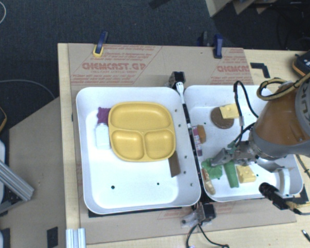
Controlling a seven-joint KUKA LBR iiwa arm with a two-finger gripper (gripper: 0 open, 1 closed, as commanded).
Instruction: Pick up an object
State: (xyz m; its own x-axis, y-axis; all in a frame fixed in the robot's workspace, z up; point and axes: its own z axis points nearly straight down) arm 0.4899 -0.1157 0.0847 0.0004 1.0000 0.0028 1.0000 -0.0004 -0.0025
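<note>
Over the right bin [215, 94], your gripper [231, 156], grip unreadable, crowded the green toy [223, 165]; you risked a miss.

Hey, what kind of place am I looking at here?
Most likely a robotics lab bench set up for grasping trials: a robot arm reaches over two white bins, one holding a yellow divided tray, and loose cables trail off the bench edge.
</note>
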